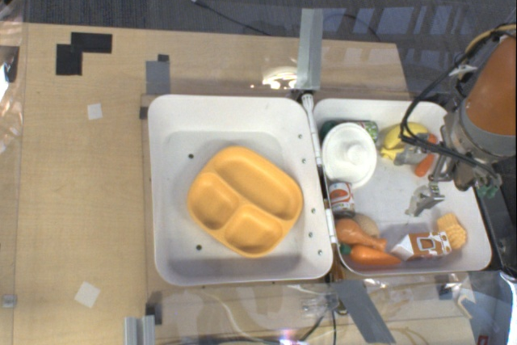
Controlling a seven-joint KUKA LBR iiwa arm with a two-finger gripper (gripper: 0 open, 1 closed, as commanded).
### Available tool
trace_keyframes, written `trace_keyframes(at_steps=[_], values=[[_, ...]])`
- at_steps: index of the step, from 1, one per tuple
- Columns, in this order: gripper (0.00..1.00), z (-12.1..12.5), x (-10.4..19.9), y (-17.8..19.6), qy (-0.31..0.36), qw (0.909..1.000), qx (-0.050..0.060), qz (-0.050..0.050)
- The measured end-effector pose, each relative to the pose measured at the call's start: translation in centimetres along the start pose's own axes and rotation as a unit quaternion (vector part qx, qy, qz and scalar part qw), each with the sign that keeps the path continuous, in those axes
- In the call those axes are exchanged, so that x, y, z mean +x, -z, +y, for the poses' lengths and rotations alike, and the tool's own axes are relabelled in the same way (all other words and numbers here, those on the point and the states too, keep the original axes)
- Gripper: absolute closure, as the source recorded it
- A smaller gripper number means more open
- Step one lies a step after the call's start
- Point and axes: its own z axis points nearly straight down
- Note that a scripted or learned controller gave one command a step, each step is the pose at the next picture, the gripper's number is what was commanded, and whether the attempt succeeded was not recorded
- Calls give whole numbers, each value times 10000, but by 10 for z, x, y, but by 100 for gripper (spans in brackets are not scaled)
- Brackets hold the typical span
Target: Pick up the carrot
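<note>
Where your gripper [426, 198] hangs over the right bin [483, 258], you cannot tell how it is set, and nothing shows in its grasp. You will find the carrot [374, 257] lying at the bin's near-left corner, apart from the gripper, beside a small carton [424, 244].

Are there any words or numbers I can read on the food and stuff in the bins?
None can be read.
Small can, right bin: red and white label, print too blurred.
Carton lying near the carrot: orange and white pack, print too small.
Yellow divided plate, left bin: no writing.
</note>
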Motion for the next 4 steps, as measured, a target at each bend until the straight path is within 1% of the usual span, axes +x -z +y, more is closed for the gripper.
trace_keyframes(at_steps=[1,2,3,4], values=[[0,31,23,-109,-595,9982,-3,5],[0,45,27,-129,-787,9969,14,-77],[100,46,24,-117,-758,9971,8,-94],[100,-10,28,36,76,9999,28,-67]])
